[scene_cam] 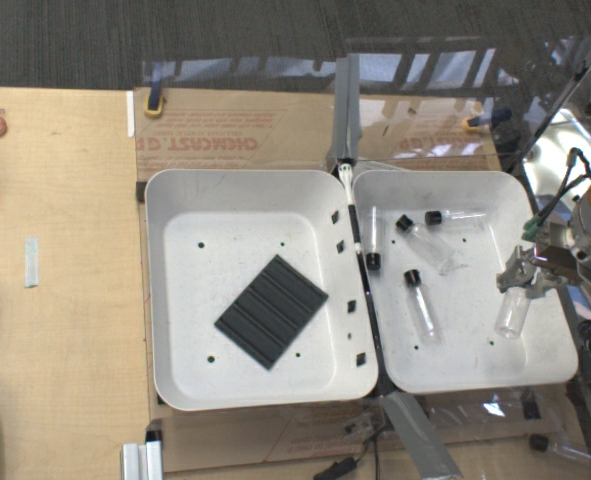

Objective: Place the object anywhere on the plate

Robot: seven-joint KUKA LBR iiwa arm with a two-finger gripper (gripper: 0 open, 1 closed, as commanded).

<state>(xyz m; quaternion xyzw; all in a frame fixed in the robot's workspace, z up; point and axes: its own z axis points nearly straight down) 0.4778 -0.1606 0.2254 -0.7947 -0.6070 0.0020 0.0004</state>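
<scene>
A black ridged plate point(272, 311) lies at a slant on the floor of the left bin point(175, 368). My gripper point(521, 280) is over the right side of the right bin point(475, 380). It is shut on the upper end of a clear tube point(512, 316), which hangs down from it and looks larger than the tubes lying in the bin. The plate is well to the left of the gripper, across the divider between the bins.
Several clear tubes with black caps lie in the right bin, among them one point(421, 306) near the middle, one point(453, 216) at the back and one point(372, 240) by the divider. A wooden bench top point(55, 268) extends to the left.
</scene>
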